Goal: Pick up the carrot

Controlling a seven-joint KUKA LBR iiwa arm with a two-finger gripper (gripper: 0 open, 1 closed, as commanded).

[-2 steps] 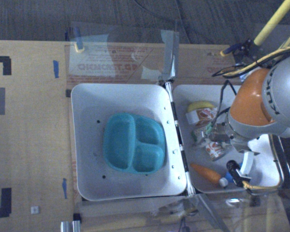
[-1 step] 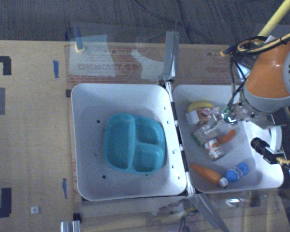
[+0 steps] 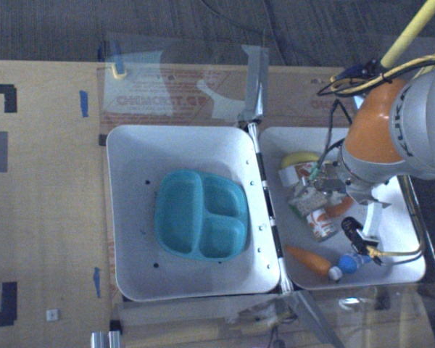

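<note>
A: How much room is there around the carrot (image 3: 309, 260)?

B: Little on the near side. It lies in the right bin (image 3: 413, 249), close to that bin's near wall and near the divider between the two bins. To its right a blue-capped bottle (image 3: 346, 267) sits just beside its thicker end. On its far side there is a patch of bare white floor before the clutter starts.

A: What clutter?

B: A small heap in the middle of the right bin: a red and white carton (image 3: 320, 223), a crumpled grey wrapper (image 3: 303, 202), something yellow and rounded (image 3: 299, 158) at the far end. The left bin (image 3: 130, 158) has only a teal divided plate (image 3: 201, 214), smooth plastic, with open white floor all round it.

A: And the arm?

B: It reaches in from the right, grey body with the orange band (image 3: 373, 125) bent over the right bin. The gripper (image 3: 332, 185) hangs over the heap, well apart from the carrot. I cannot tell whether it is released or clenched; the wrist and the clutter hide that.

A: The carrot itself?

B: Orange, smooth, tapered, lying flat and slanted, thin end toward the left
</note>
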